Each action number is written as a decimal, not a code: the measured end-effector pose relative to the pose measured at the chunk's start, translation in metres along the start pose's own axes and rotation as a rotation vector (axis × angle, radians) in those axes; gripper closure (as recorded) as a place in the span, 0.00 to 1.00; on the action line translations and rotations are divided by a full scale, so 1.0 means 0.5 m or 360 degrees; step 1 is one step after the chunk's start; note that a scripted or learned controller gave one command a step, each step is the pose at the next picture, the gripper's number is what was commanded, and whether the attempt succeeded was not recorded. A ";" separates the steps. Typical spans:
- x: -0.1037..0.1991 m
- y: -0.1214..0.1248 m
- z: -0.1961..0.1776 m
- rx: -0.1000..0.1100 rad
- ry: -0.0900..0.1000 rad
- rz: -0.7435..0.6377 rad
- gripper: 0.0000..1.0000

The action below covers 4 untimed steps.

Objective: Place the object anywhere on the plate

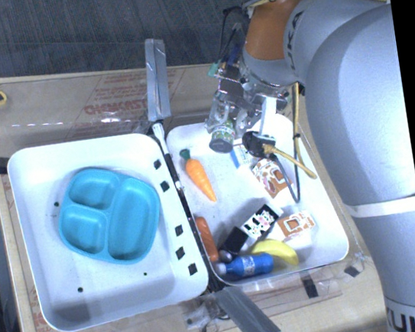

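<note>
tool (227,129) at right bin's far edge, grip state unclear | carrot (199,176) just near-left, long axis far-to-near | plate (109,214) further left

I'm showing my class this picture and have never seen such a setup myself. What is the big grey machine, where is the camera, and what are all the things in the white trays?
The grey machine with the orange band is a robot arm, reaching in from the right. Its gripper hangs over the top of the right bin. The single camera is fixed above the bench, looking down at a slant.

The left bin holds a blue plate with three compartments. The right bin holds toy food: a carrot, a banana, a blue bottle, a sausage-like piece, two small cartons and a black-and-white carton.

I cannot tell whether the gripper holds anything; nothing lies on the plate yet.
</note>
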State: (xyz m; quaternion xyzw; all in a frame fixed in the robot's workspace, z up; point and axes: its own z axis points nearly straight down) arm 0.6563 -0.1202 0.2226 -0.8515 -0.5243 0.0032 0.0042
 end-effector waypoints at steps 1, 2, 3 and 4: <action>0.124 -0.065 0.064 -0.0008 0.0000 -0.0113 1.00; 0.177 -0.216 0.065 -0.0008 -0.0004 -0.0625 1.00; 0.281 -0.302 0.068 -0.0004 -0.0006 -0.0304 1.00; 0.279 -0.301 0.067 -0.0006 -0.0005 -0.0301 0.00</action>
